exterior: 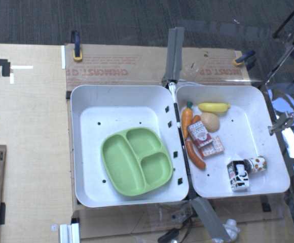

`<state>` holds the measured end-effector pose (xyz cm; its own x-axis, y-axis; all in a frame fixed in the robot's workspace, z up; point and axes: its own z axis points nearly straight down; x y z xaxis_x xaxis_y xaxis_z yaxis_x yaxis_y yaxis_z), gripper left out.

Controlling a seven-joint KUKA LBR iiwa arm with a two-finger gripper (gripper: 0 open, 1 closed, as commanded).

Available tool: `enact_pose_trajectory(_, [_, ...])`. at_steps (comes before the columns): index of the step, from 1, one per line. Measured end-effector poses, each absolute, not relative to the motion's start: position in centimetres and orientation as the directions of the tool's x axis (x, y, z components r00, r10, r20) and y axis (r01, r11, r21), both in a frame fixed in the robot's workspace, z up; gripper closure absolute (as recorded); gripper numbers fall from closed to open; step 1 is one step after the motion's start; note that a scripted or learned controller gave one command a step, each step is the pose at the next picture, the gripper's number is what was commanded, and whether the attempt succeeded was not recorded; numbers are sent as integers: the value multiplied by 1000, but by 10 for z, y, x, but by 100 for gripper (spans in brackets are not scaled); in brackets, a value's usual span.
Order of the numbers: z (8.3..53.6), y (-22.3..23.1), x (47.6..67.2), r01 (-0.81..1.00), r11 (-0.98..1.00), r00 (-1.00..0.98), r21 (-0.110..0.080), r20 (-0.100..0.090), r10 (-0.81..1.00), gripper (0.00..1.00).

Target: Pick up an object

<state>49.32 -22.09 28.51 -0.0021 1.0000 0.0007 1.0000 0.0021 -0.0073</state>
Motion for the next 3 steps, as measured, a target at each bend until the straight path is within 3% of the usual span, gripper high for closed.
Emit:
enact_pose_trajectory(1, [174,-186,514,965,264,-264,-6,3,965,0])
enact_pose_trajectory(2, [106,-165,480,816,578,-578,-4,5,816,0])
enact_pose_trajectory(3, [112,-165,481,818,575,-575,-6,7,818,100])
